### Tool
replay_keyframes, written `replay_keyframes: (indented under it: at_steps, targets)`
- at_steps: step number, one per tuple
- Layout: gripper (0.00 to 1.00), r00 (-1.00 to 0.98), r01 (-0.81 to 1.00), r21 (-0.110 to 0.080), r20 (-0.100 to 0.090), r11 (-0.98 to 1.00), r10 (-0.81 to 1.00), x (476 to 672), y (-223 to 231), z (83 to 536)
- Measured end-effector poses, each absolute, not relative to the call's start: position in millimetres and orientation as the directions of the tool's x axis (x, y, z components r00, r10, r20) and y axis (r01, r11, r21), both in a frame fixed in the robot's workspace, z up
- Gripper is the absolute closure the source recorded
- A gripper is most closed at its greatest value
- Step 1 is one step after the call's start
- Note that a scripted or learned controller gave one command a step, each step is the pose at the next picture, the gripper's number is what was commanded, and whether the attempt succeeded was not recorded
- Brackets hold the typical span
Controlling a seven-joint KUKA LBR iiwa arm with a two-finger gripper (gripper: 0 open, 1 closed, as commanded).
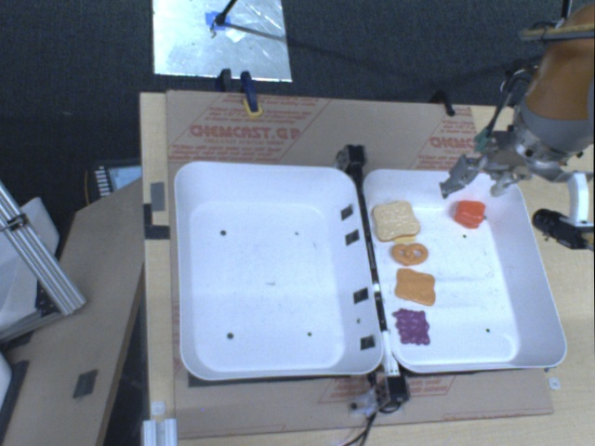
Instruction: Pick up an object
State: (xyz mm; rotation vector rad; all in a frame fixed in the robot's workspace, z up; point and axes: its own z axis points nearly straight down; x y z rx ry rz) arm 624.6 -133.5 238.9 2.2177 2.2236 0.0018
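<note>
This is a robotics lab or test cell — not a home or kitchen. Two shallow white bins (270, 277) sit side by side on a printed cardboard sheet (279, 124) laid over a plain wooden tabletop (102, 277). Dark fabric (74, 54) hangs behind the tabletop's far edge, with a shiny metal plate (221, 24) fixed against it. An aluminium framing rail (37, 258) leans at the tabletop's left edge — and loose cables (376, 402) trail at its near edge.

Two smooth, glossy white plastic bins (270, 356) sit on matt printed cardboard (279, 128), below a crinkled shiny foil sheet (191, 26).
</note>
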Motion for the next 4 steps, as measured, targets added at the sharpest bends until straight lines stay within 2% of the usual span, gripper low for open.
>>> replay_keyframes:
  at_steps: [1, 2, 3, 4]
  targets:
    - [0.00, -0.006, 1.000, -0.001, 0.000, 0.006, 1.000, 622.7, -112, 188]
    - [0.00, -0.002, 1.000, -0.001, 0.000, 0.002, 1.000, 594.1, -109, 149]
    - [0.00, -0.004, 1.000, -0.002, 0.002, 0.004, 1.000, 574.9, -83, 82]
    - [1.00, -0.002, 1.000, 0.002, -0.001, 0.002, 1.000, 576.5, -85, 95]
